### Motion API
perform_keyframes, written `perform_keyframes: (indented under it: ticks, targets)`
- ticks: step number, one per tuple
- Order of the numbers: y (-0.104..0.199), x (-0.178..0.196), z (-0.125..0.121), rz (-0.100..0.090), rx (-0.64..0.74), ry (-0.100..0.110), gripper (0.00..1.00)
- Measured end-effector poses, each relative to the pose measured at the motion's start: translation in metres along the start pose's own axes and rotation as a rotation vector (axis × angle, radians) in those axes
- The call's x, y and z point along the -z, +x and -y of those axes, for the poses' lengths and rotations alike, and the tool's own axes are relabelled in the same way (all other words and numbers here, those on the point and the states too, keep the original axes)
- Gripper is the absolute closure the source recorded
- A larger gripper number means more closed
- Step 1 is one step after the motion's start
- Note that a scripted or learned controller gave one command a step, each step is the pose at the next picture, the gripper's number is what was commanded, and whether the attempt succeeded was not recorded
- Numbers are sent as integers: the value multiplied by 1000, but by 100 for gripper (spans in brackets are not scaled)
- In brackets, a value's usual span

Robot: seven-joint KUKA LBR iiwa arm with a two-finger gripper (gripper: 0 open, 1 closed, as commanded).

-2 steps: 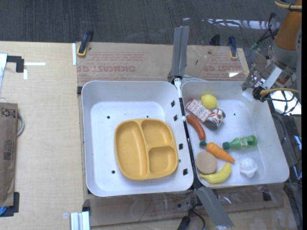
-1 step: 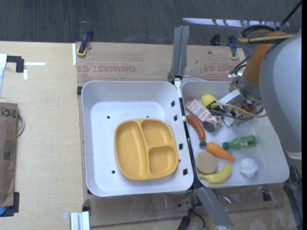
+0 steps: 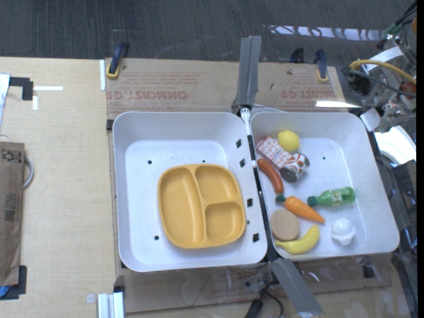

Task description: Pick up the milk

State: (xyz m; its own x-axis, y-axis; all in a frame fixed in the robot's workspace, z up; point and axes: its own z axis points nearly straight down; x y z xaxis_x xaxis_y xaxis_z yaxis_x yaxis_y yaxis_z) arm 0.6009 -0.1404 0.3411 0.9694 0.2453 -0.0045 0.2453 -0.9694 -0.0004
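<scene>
The milk (image 3: 272,151) is a small red-and-white carton lying on its side in the upper left part of the right bin (image 3: 358,244). A yellow lemon (image 3: 288,140) touches its far end. A tin can (image 3: 295,167) lies against its right side, and a reddish sausage (image 3: 270,175) lies just in front of it.
The right bin also holds a carrot (image 3: 304,208), a green bottle (image 3: 332,197), a round biscuit (image 3: 285,226), a banana (image 3: 299,242) and a white garlic bulb (image 3: 342,230). A yellow divided plate (image 3: 201,205) sits in the left bin (image 3: 132,177). Cables and hardware (image 3: 387,78) crowd the upper right.
</scene>
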Motion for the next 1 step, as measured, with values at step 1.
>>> perform_keyframes:
  ticks: [1]
  targets:
    - [10, -29, -8, 2, -43, 1, 100]
